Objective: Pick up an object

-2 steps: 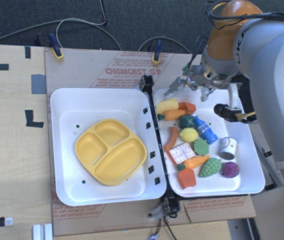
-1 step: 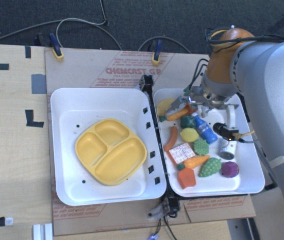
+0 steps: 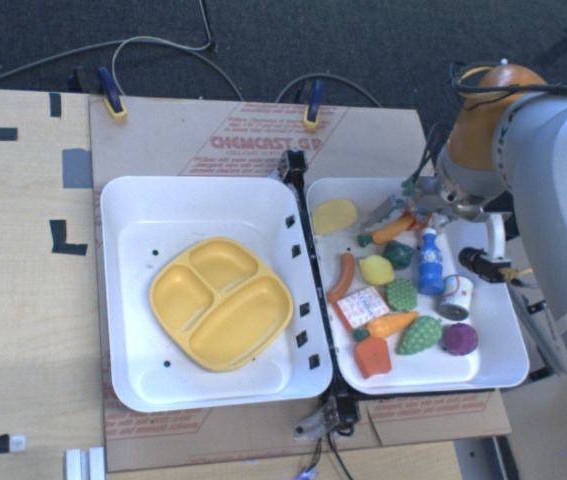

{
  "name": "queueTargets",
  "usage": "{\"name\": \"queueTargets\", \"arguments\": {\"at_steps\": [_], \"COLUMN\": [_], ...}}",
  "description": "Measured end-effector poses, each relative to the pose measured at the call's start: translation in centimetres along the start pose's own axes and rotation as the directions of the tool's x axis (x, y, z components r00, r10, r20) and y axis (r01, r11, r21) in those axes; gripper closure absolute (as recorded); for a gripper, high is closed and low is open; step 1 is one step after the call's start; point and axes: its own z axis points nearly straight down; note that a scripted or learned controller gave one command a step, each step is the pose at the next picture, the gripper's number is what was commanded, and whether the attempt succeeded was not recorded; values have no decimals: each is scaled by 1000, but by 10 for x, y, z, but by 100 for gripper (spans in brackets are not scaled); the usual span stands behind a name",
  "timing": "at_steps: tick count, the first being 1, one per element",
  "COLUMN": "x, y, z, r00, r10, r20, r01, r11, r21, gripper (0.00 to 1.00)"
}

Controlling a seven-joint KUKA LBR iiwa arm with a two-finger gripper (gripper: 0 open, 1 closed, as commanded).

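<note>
Now pincer (image 3: 395, 211) over toy carrot (image 3: 395, 230)

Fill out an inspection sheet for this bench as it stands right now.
Surface: cardboard sheet on a wooden bench, held by two clamps.
Job's things: right bin holds toy foods: carrot, lemon, blue bottle, purple piece, red block.
Clutter: left bin holds a yellow divided plate.
Grippers: gripper low over the right bin's far end, beside an orange piece; finger state unclear.
Cables: cable loops across the floor behind the bench.
Surroundings: dark carpet.
</note>
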Motion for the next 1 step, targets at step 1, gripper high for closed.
{"name": "queueTargets", "arguments": {"at_steps": [1], "x": [0], "y": [-3], "z": [-6], "r00": [1000], "r10": [2], "r20": [-3], "r01": [-1], "r11": [1000], "r21": [17], "gripper": [100]}}
